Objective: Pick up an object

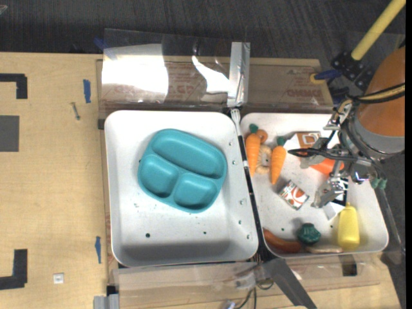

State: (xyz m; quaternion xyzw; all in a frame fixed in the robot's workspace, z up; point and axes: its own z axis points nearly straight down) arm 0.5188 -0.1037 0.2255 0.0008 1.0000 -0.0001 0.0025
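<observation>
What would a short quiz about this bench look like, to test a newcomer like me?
1. True or false: the teal divided plate lies in the left bin.
2. Which lies nearest the right bin's front right corner? A) the carrots B) the yellow bottle C) the green toy
3. Fill in: the plate has ___ compartments.

Key: 1 true. 2 B. 3 three.
</observation>
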